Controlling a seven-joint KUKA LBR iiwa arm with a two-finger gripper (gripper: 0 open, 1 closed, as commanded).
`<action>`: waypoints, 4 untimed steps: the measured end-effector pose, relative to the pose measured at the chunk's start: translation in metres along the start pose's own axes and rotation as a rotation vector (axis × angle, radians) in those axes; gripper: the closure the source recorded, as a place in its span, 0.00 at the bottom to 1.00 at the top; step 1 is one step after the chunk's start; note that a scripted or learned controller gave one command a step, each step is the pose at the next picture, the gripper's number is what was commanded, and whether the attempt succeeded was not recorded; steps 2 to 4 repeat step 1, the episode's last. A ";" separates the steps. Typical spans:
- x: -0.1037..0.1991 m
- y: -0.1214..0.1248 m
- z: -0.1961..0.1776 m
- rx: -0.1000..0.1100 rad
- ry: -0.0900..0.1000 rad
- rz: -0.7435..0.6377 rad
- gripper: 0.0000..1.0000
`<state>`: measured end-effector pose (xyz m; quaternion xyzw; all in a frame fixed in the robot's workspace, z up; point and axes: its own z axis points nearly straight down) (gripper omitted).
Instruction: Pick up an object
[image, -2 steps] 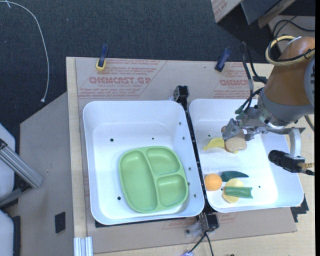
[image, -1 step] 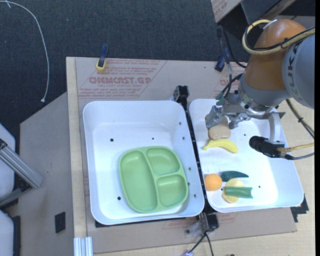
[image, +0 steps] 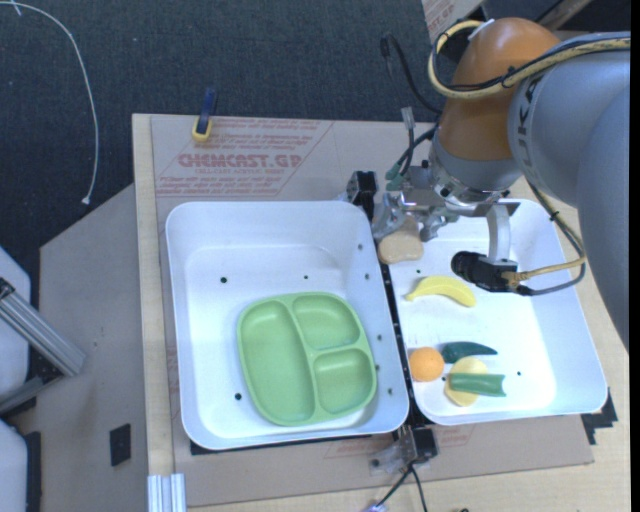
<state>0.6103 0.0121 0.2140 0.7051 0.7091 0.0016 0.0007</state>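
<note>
In the left bin (image: 200, 250) lies a green tray (image: 305, 355) with three compartments. Over in the right bin (image: 560, 330), the gripper (image: 405, 225) hangs at the far left corner just above a tan bread-like piece (image: 400, 249); whether it grips it I cannot tell. Nearer lie a yellow banana (image: 442, 290), an orange (image: 426, 364), a dark green pepper (image: 466, 351) and a yellow-green piece (image: 473, 383)
</note>
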 end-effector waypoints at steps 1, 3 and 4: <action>0.055 0.019 0.002 0.000 0.000 0.000 1.00; 0.055 0.019 0.002 0.000 0.000 0.000 1.00; 0.055 0.019 0.002 0.000 0.000 0.000 1.00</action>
